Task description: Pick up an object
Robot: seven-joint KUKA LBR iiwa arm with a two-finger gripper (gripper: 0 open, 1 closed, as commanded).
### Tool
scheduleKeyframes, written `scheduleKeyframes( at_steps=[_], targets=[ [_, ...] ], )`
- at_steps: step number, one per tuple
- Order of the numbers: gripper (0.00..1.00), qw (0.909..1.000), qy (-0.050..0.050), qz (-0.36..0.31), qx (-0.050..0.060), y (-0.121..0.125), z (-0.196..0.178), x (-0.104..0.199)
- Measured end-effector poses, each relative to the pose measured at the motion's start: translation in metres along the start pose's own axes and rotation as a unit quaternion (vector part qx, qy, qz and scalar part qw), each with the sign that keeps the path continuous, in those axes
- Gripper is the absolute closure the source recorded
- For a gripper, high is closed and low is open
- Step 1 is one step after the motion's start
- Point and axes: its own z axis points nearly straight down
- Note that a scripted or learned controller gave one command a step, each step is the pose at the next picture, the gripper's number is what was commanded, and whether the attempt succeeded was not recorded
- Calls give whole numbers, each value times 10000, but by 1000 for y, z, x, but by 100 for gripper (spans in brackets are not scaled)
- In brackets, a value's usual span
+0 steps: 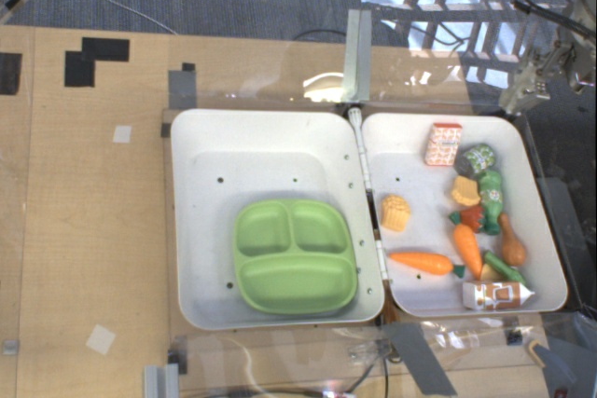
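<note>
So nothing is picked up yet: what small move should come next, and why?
Probably swing the arm in over the right bin and line up above the corn cob. It lies apart from the other toys, which crowd the bin's right side, so it looks the easiest to grasp cleanly. The green plate sits alone in the left bin.

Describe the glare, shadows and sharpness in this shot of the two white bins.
Camera view: a bright glare patch sits on the clear sheet just behind the left white bin; lighting is soft and even, with faint shadows under the green divided plastic plate and the orange toy carrot; the picture is slightly grainy, and the small toys heaped at the right white bin's far side blur together.
</note>
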Motion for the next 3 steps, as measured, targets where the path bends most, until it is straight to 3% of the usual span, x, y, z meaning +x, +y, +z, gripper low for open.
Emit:
scheduleKeyframes(
  at_steps=[1,2,3],
  targets=[
    [100,9999,-14,117,-2,-9,1,-12],
    [100,9996,-16,-282,0,-9,4,-15],
    [100,9995,-87,-297,4,-7,-11,-17]
  ],
)
